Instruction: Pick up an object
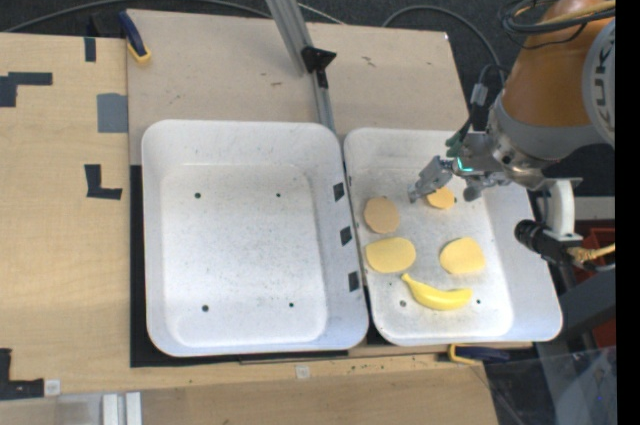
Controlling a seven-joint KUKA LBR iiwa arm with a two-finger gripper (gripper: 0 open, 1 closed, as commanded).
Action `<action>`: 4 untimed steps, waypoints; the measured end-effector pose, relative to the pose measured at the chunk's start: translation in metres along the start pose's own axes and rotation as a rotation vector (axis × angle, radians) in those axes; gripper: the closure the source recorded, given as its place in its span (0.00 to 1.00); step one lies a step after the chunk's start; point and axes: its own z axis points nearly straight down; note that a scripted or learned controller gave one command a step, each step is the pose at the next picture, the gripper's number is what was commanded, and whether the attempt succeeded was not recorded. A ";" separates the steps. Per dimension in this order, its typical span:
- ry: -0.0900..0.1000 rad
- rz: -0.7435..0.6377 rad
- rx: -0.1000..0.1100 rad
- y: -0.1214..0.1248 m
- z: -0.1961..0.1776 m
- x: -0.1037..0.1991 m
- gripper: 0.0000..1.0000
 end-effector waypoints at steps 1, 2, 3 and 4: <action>0.000 0.000 -0.001 0.000 0.000 0.000 0.00; 0.000 0.001 0.003 0.000 0.044 0.004 0.00; 0.000 0.001 0.004 -0.004 0.088 0.002 0.00; 0.000 0.003 0.006 -0.013 0.142 -0.004 0.00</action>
